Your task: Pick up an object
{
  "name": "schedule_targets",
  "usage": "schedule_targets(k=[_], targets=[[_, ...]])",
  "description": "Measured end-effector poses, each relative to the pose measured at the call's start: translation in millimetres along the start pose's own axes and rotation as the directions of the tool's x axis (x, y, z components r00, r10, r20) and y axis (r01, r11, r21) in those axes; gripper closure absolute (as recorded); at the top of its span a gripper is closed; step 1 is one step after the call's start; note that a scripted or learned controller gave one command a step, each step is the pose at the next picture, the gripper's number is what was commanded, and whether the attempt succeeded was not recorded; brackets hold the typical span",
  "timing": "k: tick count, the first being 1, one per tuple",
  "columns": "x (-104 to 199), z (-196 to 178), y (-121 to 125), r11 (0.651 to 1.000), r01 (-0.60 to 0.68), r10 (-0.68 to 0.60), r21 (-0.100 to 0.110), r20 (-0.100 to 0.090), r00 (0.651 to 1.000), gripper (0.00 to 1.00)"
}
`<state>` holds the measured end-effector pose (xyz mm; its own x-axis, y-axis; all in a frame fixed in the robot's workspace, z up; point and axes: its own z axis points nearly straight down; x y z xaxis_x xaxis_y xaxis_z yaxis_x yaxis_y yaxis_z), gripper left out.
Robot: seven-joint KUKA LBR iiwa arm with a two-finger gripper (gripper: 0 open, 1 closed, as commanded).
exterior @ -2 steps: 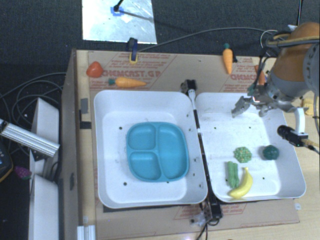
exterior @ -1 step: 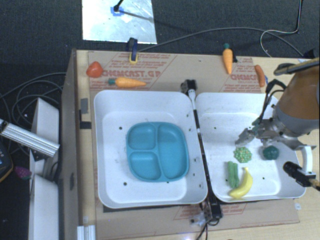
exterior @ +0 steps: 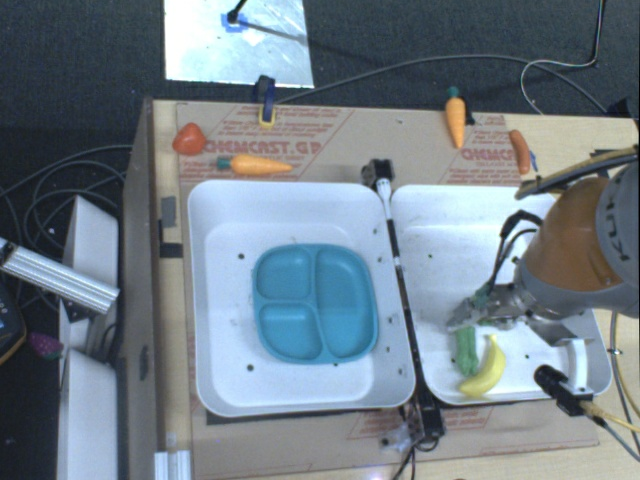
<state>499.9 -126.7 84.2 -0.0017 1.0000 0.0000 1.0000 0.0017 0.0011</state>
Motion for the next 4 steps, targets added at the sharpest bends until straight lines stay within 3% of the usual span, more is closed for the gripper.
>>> schedule_targets(k=[1,2,3,4], targets=[[0,-11,1,1.0,0.001,-0.001,-0.003,-0.001,1.0,1.0],[-25,-56,-13,1.0,-0.001,0.001,-0.002,0.001,1.0,1.0],[-25,-55,-13,1.0,-0.001,0.001,-0.001,0.0,1.0,0.0],[18,-6,36,1.0,0.002,-0.002,-0.006,0.001,1.0,0.0]])
